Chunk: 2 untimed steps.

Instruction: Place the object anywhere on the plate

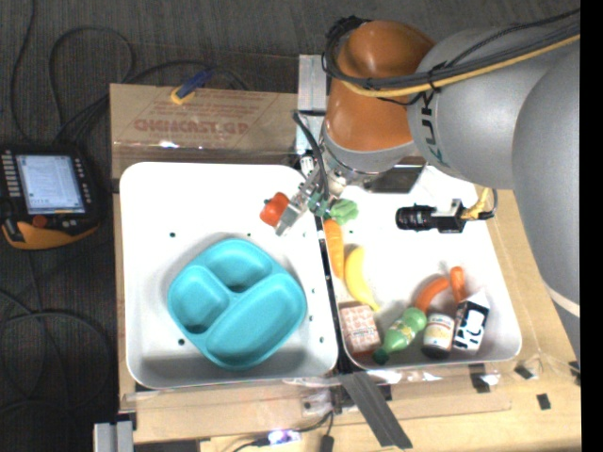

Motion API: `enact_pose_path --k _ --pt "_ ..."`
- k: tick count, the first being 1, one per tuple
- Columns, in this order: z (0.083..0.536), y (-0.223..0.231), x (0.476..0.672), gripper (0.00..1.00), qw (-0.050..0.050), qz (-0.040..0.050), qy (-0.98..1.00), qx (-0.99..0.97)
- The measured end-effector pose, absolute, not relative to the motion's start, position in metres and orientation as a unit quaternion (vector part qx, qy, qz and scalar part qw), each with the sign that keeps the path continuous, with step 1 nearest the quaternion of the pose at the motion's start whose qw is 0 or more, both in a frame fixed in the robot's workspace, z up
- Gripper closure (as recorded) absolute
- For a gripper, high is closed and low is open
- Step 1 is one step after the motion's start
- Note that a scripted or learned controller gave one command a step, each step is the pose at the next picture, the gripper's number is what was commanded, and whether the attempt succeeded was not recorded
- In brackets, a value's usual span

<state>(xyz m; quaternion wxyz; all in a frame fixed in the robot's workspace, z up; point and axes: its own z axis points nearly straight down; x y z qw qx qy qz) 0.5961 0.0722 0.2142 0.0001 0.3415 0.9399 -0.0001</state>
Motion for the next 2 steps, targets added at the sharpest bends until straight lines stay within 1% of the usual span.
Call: enact_pose_path --k 1,2 --pt "0.1716 0.1092 0.5306 1.0 -0.002 -0.0001 0.962 0.273" --pt "0.1717 0.1093 0.5308 0.0 -0.001 0.0003 0.962 0.273"
